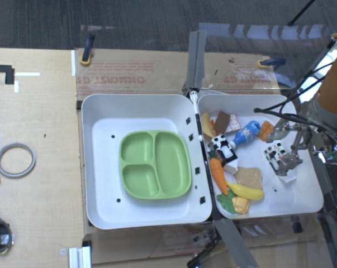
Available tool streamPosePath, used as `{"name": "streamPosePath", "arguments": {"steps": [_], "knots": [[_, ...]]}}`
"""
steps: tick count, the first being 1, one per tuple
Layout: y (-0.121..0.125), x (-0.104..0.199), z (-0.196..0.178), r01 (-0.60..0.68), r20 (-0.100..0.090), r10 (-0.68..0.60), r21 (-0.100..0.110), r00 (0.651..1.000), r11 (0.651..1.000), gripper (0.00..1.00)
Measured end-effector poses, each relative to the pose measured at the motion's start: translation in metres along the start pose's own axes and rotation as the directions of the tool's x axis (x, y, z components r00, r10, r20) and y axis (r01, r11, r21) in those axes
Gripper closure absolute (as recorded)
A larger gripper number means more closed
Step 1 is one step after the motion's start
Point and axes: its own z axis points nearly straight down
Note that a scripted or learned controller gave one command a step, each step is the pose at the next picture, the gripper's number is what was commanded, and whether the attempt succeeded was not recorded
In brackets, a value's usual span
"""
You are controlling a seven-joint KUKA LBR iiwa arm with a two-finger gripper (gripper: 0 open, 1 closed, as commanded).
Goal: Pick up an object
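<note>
A: What is recorded, from the largest item down?

B: A bench is noted, with a left bin and a right bin set touching side by side. A green divided plate lies flat in the left bin. The arm is cut off at the right edge, so only its orange part and cables are seen.

A: And the objects to be picked?

B: All are found in the right bin, crowded against its left wall: a banana, a carrot, a bread slice and a blue bottle. The carrot is partly covered by a black-and-white toy whose form cannot be made out. Green and yellow pieces at the bin's near corner are too small to be identified.

A: The jaws?

B: The gripper is seen low over the right half of the right bin, well apart from the heap. A small white piece with black marks is seen just beside it. How far the jaws are parted cannot be told, as they are blurred and confused with cables. Whether that piece is gripped or merely touched cannot be told either.
</note>
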Motion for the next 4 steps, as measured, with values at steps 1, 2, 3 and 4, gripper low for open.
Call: {"name": "streamPosePath", "arguments": {"steps": [1,2,3,4], "knots": [[-0.013,-0.082,0.098,0.091,0.013,-0.091,0.004,0.996,0.996,0.00],[0.027,-0.135,0.112,0.135,0.014,-0.135,0.004,0.991,0.991,0.00],[-0.058,-0.052,0.112,0.225,0.015,-0.225,0.004,0.974,0.974,0.00],[0.008,-0.045,0.112,0.184,0.017,-0.184,0.005,0.983,0.983,0.00]]}}
